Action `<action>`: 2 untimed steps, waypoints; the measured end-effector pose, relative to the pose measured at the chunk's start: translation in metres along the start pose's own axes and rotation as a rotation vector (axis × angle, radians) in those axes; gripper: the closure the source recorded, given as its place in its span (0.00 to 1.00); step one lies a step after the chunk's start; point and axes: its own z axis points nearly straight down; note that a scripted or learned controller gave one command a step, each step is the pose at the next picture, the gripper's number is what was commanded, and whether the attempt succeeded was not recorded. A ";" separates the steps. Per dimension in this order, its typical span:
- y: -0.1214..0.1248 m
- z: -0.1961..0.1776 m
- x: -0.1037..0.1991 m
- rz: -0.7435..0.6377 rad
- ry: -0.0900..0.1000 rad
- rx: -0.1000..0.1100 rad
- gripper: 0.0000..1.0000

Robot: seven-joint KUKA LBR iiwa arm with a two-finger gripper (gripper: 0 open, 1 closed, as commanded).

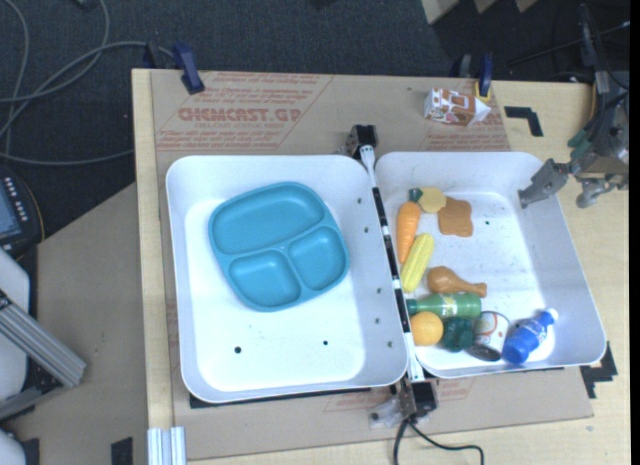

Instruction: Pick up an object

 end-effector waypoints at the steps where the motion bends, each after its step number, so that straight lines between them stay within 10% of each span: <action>1: 0.065 0.100 0.045 -0.006 0.003 0.004 0.00; 2: 0.085 0.183 0.090 -0.005 0.001 0.001 0.00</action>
